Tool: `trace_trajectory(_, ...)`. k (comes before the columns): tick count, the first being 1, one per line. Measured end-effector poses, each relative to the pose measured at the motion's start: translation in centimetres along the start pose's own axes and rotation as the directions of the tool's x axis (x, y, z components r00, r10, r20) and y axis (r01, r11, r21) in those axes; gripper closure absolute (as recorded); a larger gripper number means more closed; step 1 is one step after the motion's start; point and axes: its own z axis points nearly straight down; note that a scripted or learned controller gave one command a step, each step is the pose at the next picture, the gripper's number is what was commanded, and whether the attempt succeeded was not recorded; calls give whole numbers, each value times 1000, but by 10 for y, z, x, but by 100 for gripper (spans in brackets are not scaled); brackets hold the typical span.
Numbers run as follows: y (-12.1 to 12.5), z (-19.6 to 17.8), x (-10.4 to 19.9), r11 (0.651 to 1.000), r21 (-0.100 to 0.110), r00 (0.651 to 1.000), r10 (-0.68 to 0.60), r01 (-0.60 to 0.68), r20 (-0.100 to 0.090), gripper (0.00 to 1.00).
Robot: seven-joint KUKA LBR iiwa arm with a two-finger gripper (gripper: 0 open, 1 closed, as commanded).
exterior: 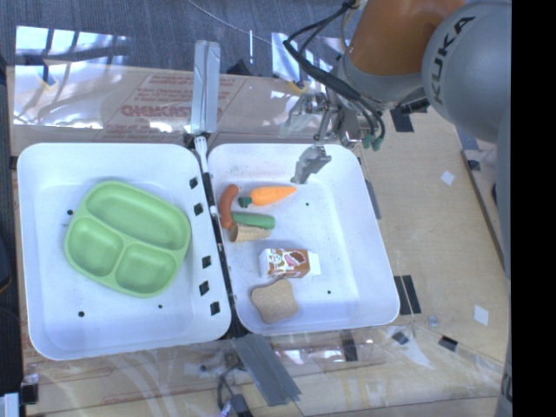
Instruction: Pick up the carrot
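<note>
Arm: reaches in over the right bin's far edge from the right, orange band up top, cables looping round the wrist.
Gripper: hangs above the far part of the right bin, just beyond the carrot's tip and clear of it; whether the fingers are spread or pressed together, I cannot tell — nothing shows between them.
Carrot: lies flat in the right bin, toward its far-left corner, green end pointing at the divider.
Sausage: by the left wall, beside the carrot's green end.
Green stick: just nearer than the carrot.
Carton: mid-bin.
Bread: near the front edge.
Left bin: holds a green plate — three compartments.
</note>
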Motion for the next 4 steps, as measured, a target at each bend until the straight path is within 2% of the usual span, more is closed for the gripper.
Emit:
trace_trajectory(1, 0, 162, -3, 985, -1, 985, 172, -172, 3, 0)
trace_trajectory(2, 2, 151, -4, 986, 0, 986, 165, -165, 6, 100)
trace_trajectory(3, 57, 5, 4, 970, -4, 970, 244, -244, 15, 100)
trace_trajectory(4, 74, 13, 6, 974, -1, 974, -225, 225, 0, 100)
